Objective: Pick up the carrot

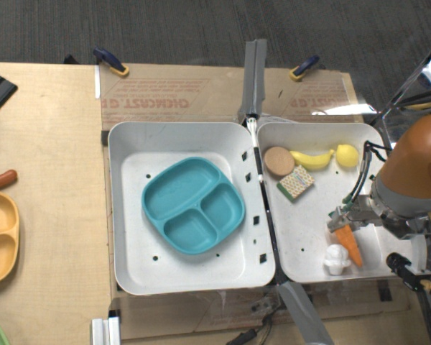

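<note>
The orange carrot (350,244) lies slantwise in the right bin (302,257), near its front right corner, with its lower end beside a small white object (336,259). My gripper (344,218) comes in from the right and sits right over the carrot's upper end. From this angle the wrist and cables hide how it meets the carrot. The carrot still rests on the bin floor.
At the back of the right bin lie a brown round piece (278,161), a banana (310,159), a lemon (347,155) and a patterned green block (296,183). A teal divided plate (192,205) lies in the left bin (129,264). The arm's orange band (416,160) overhangs the right wall.
</note>
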`<act>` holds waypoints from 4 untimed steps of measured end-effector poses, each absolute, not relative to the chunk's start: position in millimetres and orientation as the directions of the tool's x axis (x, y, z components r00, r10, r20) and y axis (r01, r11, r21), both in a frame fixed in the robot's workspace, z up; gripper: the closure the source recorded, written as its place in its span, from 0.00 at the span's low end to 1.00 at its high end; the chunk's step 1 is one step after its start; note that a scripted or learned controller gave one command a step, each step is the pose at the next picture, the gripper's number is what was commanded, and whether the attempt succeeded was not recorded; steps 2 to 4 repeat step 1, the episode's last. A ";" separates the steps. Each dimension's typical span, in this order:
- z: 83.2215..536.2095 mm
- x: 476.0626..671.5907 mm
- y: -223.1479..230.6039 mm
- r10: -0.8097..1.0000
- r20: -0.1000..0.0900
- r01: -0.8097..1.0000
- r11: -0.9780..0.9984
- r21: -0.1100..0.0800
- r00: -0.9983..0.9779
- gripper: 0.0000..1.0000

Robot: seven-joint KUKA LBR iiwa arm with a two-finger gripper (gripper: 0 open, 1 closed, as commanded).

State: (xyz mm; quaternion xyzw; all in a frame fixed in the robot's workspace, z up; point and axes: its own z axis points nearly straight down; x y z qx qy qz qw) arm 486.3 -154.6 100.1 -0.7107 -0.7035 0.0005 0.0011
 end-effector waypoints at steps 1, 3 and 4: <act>229.4 489.9 -120.8 0.998 -0.001 0.998 -0.062 -0.001 0.062 1.00; 229.4 489.9 -120.8 0.998 -0.001 0.998 -0.062 -0.001 0.062 1.00; 229.4 489.9 -120.8 0.998 -0.001 0.998 -0.062 -0.001 0.062 1.00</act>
